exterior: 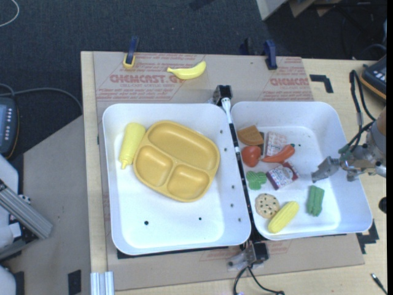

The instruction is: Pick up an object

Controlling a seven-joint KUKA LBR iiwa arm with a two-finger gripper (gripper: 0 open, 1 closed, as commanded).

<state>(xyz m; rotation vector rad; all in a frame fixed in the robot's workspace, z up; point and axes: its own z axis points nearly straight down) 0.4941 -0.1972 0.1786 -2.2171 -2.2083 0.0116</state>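
Observation:
The right bin [319, 118] holds several toy foods: a brown bread piece [250, 134], a red tomato [250, 156], an orange-red carrot [279, 155], two small packets [274, 142] [281, 176], a green leafy piece [256, 180], a cookie [266, 205], a corn cob [283, 217] and a green pepper [315, 200]. My gripper [334, 166] hangs low over this bin's right side. It is just above and right of the green pepper and right of the purple packet. Nothing is visibly held.
The left bin [166, 232] carries a yellow divided tray [177, 160] and a yellow bottle [131, 144]. A toy banana [188, 71] lies on the cardboard behind the bins. A black divider clip [223, 94] sits between the bins at the back.

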